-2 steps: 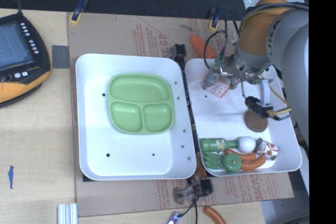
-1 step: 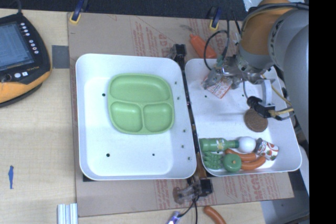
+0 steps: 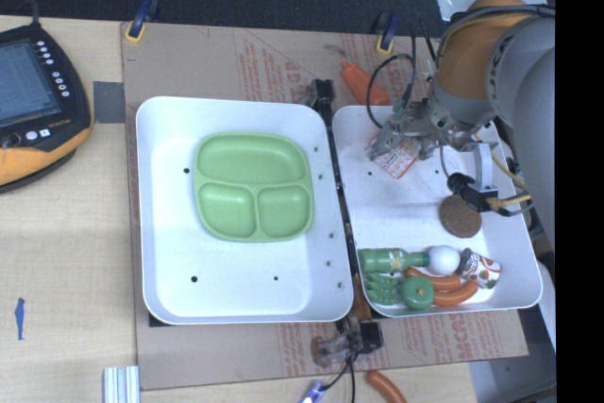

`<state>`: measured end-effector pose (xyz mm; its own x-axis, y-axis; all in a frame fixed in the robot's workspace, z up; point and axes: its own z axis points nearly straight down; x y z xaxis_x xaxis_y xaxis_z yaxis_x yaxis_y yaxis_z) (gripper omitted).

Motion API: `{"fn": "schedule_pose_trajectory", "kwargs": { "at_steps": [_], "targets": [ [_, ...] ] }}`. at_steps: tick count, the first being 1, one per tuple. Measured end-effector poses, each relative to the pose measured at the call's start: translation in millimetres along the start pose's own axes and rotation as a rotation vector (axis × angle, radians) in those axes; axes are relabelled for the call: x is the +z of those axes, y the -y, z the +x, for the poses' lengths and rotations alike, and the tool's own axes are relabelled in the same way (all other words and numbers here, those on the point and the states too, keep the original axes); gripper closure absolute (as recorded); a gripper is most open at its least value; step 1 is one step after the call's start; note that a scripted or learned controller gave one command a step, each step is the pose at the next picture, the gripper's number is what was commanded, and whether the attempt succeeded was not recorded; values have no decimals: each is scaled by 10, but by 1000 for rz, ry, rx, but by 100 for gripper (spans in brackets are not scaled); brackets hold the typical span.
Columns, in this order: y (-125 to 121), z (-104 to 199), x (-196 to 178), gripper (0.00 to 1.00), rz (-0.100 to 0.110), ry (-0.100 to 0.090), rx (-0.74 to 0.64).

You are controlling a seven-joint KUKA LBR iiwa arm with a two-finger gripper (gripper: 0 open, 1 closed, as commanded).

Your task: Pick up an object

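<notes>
Gripper (image 3: pixel 396 139) is positioned over the upper left part of the right bin (image 3: pixel 528 297), carried by the arm (image 3: pixel 491 61) that enters from the upper right of the frame. Whether it is spread or pressed together cannot be determined: the mechanism is foreshortened and tangled with cabling. A small red-and-white item (image 3: pixel 398 161) lies directly beneath it, apparently touching or just below the tool; no object is confirmed as held.

Candidate objects for the task are grouped in the lower part of the right bin: a green bottle-shaped toy (image 3: pixel 389 260), a white egg-like ball (image 3: pixel 443 258), an orange sausage-shaped piece (image 3: pixel 451 293) and a green round piece (image 3: pixel 417 293), all touching or nearly so along the bottom wall. This crowding against the wall probably makes them harder to grasp cleanly. A brown disc (image 3: pixel 461 217) lies alone at the right of the bin, near the arm.

Assessment: the tool appears placed over the isolated red-and-white item because it sits apart from the cluster, leaving room on either side for a grasp.

Left bin (image 3: pixel 160 203) contains a green divided plate (image 3: pixel 253 186), centred and lying flat. A handheld control pendant (image 3: pixel 33 104) rests on the bench at the left edge of the frame, well apart from both bins.
</notes>
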<state>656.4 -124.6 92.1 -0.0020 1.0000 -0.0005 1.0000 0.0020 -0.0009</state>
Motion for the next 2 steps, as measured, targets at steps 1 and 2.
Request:
{"fn": "schedule_pose_trajectory", "kwargs": {
  "at_steps": [1,2],
  "targets": [
    [-1,-97,-1,0,-1,1,0],
    [-1,-351,-1,0,-3,1,0]
  ]
}}
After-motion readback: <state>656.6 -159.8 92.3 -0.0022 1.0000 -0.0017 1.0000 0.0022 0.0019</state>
